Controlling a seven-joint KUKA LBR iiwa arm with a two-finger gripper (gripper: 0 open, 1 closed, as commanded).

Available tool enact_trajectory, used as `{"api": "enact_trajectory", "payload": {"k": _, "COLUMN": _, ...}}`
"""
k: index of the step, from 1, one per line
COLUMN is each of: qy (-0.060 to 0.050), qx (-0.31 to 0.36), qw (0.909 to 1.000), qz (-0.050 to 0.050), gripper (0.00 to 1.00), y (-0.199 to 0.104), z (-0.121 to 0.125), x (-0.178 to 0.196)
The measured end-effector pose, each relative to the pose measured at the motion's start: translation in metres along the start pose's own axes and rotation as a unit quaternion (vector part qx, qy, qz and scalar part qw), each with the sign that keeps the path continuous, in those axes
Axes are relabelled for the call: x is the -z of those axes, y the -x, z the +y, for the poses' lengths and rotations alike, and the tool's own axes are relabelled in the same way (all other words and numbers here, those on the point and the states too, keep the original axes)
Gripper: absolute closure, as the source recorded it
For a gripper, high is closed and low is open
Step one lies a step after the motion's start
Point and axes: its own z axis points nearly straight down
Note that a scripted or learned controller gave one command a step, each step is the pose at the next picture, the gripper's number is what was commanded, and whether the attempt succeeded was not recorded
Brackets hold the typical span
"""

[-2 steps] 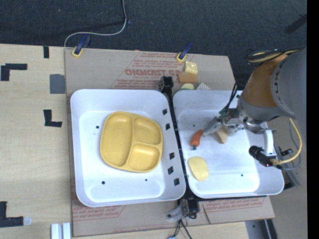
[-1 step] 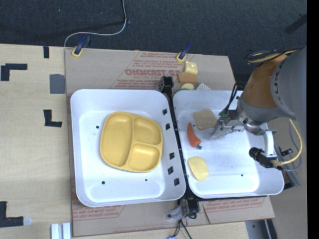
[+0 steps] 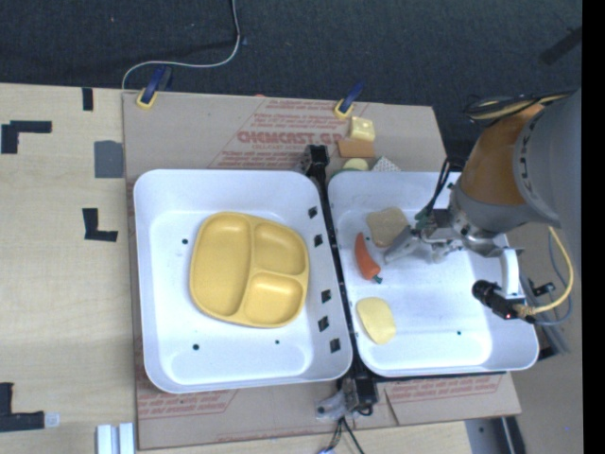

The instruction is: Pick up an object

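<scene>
Cardboard sheet [image 3: 284, 135] w/ red print covers the wood surface [image 3: 57, 282]; two white bins sit on it side by side, dark carpet beyond the far edge.

Right bin [image 3: 444, 348] holds the loose items. Orange carrot-like piece [image 3: 367, 257] lies near the bin's left wall, long axis running far-near w/ a slight slant, near end a bit more to the right; a small green bit at that near end. Tan, bread-like chunk [image 3: 387, 224] sits just beside it on the far-right. Pale yellow lump [image 3: 377, 321], oval, lies closer to the near edge, apart from the carrot piece, long axis roughly far-near too.

Pincer [image 3: 405, 245] is low in the right bin, just right of the carrot piece & right by the tan chunk; can't tell whether it's wide or narrow, or whether it touches either. Grey arm [image 3: 529, 178] w/ orange band comes in from the right.

Left bin [image 3: 151, 253] carries a yellow divided plate [image 3: 248, 269], three compartments, sitting about mid-bin.

Past the bins' far edge: a yellow block [image 3: 361, 129] on a brown block [image 3: 355, 147], plus a pale round thing [image 3: 354, 165]. Two clamps hold the cardboard's far edge; white cable loops over the carpet.
</scene>
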Motion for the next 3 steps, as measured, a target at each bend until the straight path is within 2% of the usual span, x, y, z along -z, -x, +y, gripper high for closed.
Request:
{"api": "enact_trajectory", "payload": {"k": 1, "qy": 0.004, "qx": 0.004, "qw": 1.0000, "qz": -0.001, "gripper": 0.00, "y": -0.054, "z": 0.094, "x": -0.018}}
{"api": "enact_trajectory", "payload": {"k": 2, "qy": 0.001, "qx": 0.000, "qw": 1.0000, "qz": -0.001, "gripper": 0.00, "y": -0.046, "z": 0.070, "x": -0.017}}
{"api": "enact_trajectory", "payload": {"k": 3, "qy": 0.001, "qx": 0.001, "qw": 1.0000, "qz": -0.001, "gripper": 1.00, "y": -0.047, "z": 0.071, "x": -0.007}}
